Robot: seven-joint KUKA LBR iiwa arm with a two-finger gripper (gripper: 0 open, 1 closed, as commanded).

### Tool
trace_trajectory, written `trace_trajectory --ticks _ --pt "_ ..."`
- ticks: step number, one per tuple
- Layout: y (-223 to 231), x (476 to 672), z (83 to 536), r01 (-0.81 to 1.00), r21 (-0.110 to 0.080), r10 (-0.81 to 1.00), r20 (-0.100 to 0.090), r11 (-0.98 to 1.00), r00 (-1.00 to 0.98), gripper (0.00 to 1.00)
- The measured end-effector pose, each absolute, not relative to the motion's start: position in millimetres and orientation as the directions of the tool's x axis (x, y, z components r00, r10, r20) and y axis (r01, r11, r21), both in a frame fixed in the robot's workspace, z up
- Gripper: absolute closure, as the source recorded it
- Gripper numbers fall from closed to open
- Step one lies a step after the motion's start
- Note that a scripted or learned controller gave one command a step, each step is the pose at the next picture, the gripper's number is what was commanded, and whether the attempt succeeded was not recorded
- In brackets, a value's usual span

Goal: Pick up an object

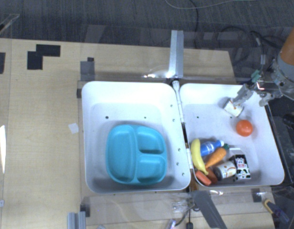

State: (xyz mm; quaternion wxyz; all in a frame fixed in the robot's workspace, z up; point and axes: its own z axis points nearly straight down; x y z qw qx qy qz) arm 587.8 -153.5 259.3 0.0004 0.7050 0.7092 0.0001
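Near edge of the table (37, 142): right bin (261, 175) has a cluster packed into its near-left corner. Yellow banana (198, 156) lies along the divider side, an orange carrot (215, 158) sits just right of it and touches it, a blue-and-white bottle (211, 146) lies across behind both. Small dark can (225, 170) and a black-and-white printed box (240, 168) sit side by side at the near end of the pile, touching. A reddish piece (203, 178) pokes out under the banana tip; can't tell what it is.

Left bin (89, 128): one teal divided plate (136, 153), three compartments, lying flat in the near half.

Mid right bin: orange ball (244, 127) sits alone on the floor, apart from the pile.

Far right bin: gripper (233, 107) is low over the far-right area, arm (285, 73) coming in from the right edge. A whitish blocky part is at the tip, just behind and left of the ball, not touching it. Too small to resolve the fingers, so can't tell whether they're spread or pressed together, or whether anything is pinched.
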Motion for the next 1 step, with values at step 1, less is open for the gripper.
trace_trajectory --ticks 1 --pt "-205.1 639.5 93.8 0.993 0.004 0.993 -0.001 0.117 -0.117 0.0"
